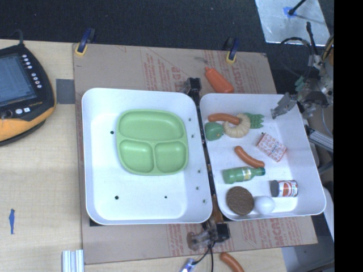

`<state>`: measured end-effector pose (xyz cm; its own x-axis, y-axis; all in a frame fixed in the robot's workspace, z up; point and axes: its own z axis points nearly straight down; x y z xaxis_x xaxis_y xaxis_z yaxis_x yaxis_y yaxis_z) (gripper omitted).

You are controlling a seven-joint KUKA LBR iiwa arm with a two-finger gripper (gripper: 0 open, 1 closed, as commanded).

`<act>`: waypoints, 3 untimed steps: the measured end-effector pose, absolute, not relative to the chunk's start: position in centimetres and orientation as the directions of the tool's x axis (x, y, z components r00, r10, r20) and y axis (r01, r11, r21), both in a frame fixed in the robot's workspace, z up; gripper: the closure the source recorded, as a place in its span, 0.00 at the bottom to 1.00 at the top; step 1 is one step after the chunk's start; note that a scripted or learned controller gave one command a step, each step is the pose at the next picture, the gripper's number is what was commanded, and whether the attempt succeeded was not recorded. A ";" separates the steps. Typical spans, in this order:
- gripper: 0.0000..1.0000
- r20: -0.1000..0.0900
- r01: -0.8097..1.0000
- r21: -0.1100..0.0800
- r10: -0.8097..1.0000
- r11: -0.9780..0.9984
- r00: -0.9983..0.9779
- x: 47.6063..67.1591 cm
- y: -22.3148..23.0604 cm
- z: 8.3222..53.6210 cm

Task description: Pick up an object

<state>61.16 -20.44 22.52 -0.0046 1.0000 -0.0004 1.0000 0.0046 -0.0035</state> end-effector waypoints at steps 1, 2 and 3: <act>0.00 -0.001 1.000 0.002 1.000 0.008 -0.008 60.9 -14.6 9.4; 0.00 0.003 1.000 -0.029 1.000 0.008 -0.008 65.1 -17.5 9.6; 0.00 0.001 1.000 -0.001 1.000 0.006 -0.006 62.3 -8.3 19.3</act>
